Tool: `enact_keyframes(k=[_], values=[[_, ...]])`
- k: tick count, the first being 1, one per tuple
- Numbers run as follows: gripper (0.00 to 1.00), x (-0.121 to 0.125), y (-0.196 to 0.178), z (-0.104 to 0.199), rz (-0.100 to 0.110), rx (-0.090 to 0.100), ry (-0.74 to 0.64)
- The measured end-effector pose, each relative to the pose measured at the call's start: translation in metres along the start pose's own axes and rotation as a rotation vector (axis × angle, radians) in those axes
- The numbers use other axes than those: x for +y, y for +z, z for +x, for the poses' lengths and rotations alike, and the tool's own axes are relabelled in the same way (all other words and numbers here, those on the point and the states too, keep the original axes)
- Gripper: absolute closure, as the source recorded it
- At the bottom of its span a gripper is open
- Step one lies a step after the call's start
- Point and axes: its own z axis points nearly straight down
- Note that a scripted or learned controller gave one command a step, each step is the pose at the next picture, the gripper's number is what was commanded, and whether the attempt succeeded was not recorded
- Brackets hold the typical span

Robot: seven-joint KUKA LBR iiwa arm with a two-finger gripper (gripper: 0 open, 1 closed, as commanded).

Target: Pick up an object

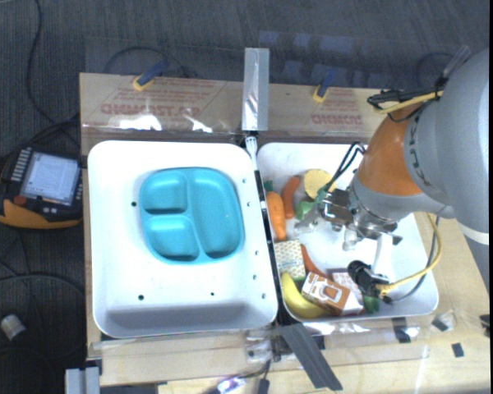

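Gripper [355,235] low in right bin [411,257], finger state impossible to tell. Nearest: boxed snack [327,290] at seven o'clock, beside banana [298,299]; carrot [277,213] lengthwise at nine o'clock.

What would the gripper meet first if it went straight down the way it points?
Probably the bare white floor of the right bin. The gripper hangs over it, with the carrot and banana off to the side. Depth is unclear.

Obscured items, as we record them: large grey arm [464,138], cut off at the right edge; right shallow white bin [411,298], partly covered by it; gripper's finger state, indistinguishable to us; small grey floor object [12,326], too small to identify.
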Motion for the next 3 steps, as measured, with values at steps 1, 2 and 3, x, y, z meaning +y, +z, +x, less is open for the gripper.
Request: enact_keyframes(k=[1,2,3], values=[[0.00,-0.0211,-0.0779,0.0222,-0.003,-0.004,0.078],[1.00,-0.0212,-0.0858,0.0225,0.000,-0.006,0.076],[0.00,-0.0212,-0.0858,0.0224,0.000,-0.006,0.076]])
